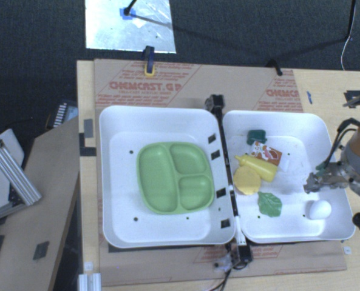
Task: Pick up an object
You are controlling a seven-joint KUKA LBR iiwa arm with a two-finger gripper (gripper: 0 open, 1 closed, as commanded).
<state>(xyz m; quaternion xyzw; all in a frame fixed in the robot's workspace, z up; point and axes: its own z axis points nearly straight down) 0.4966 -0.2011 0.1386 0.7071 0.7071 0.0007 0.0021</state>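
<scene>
Bench (192, 77): flat tan board printed with red lettering, carrying two shallow white bins side by side, both of smooth moulded plastic with rounded corners. A row of small black clips runs down the seam between them.

Left bin (116, 132): holds one pale green tray (172, 177), glossy, rounded-square, divided into one long compartment and two smaller ones. It lies flat near the bin's centre.

Right bin (307, 129): holds a loose cluster of small items toward its left half.
- Dark green block (256, 136), matte, at the top of the cluster.
- Red-and-white packet (268, 153), flat and printed, just below the block.
- Yellow bottle (257, 165), smooth, tapering to a nozzle, lying on its side and touching the packet.
- Yellow disc (247, 180), rounded and flat, partly under the bottle.
- Green leaf (269, 204), crinkled in outline, just below the disc.
- White egg (319, 210), smooth and oval, lying apart from the cluster near the bin's lower right corner.

Arm: grey, entering from the right edge with dark cables looped above it. Gripper (318, 182) sits low over the right bin's right side, just above the egg and well apart from the cluster. Nothing is seen between its fingers; whether they are spread or closed cannot be told at this resolution.
</scene>
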